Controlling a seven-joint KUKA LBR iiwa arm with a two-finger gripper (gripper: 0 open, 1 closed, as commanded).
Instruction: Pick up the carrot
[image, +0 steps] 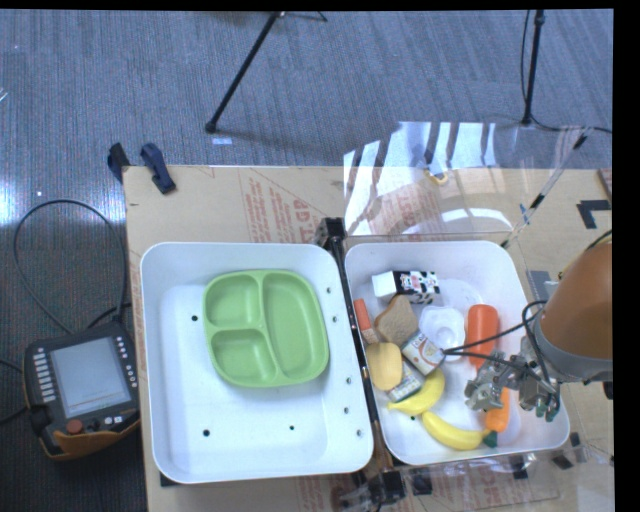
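Observation:
The carrot (499, 411) lies in the right bin (440, 245) near its front right corner. It is a slim orange piece with a green end (490, 438) pointing to the bin's front. My gripper (497, 388) hangs directly over the carrot's upper part and hides it. Whether it touches the carrot cannot be made out. A thicker orange piece (482, 325) lies just behind the gripper; it may be the same carrot or a separate item.
Packed around it in the right bin are two bananas (450, 431), a yellow potato-like lump (384, 366), a bread slice (397, 320), small cartons (415, 284) and a white round lid (443, 326). The left bin (180, 300) holds a green divided plate (267, 327).

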